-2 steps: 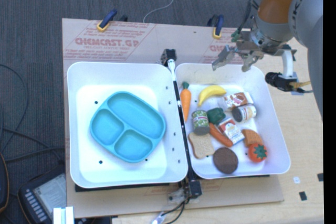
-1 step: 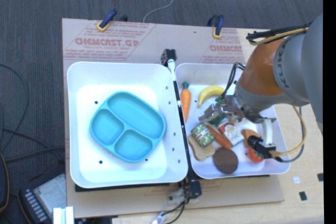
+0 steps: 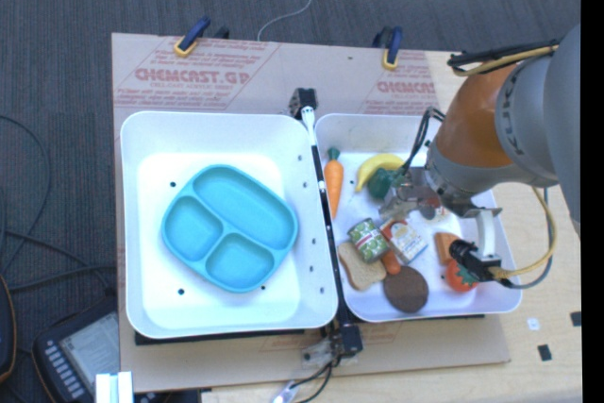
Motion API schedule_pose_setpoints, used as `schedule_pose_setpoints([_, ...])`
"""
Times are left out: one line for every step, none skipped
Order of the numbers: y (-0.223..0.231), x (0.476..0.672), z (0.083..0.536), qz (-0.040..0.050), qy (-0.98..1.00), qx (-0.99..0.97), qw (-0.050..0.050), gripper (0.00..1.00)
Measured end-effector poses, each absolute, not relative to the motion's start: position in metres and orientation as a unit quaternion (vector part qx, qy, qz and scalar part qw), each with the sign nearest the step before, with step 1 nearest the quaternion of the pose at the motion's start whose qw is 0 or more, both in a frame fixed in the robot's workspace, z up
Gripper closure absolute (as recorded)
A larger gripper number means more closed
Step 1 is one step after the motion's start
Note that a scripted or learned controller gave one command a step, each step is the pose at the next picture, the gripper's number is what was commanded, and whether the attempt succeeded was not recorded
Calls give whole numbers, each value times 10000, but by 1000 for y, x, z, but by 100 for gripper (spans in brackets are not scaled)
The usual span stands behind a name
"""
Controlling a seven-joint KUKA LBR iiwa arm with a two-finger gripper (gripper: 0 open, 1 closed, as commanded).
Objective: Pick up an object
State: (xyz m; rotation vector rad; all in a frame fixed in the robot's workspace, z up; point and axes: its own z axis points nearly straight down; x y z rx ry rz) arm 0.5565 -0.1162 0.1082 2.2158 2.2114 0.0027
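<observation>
The right bin (image 3: 500, 302) holds several toy foods: a carrot (image 3: 333, 180), a yellow banana (image 3: 378, 166), a green can (image 3: 367, 239), a slice of bread (image 3: 358, 270), a brown round cookie (image 3: 407, 290), a white packet (image 3: 409, 242) and a red-orange piece (image 3: 460, 276). My gripper (image 3: 413, 199) hangs low over the middle of this bin, just right of the banana and a dark green item (image 3: 380, 185), and above the white packet. The wrist hides what lies directly beneath it.
The left bin (image 3: 137, 165) carries a blue divided plate (image 3: 229, 227). Two clamps (image 3: 192, 36) (image 3: 392, 47) hold the board at the back. The arm's orange band (image 3: 475, 123) and a black cable (image 3: 528, 271) hang over the right bin's right side.
</observation>
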Motion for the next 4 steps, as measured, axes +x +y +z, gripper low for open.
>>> schedule_pose_setpoints([-116,556,108,8,7065,7077,54,0])
schedule_pose_setpoints([-117,557,117,3,7063,7079,55,100])
schedule_pose_setpoints([-117,556,117,0,7064,7078,52,0])
schedule_pose_setpoints([-109,526,92,57,7067,7073,160,0])
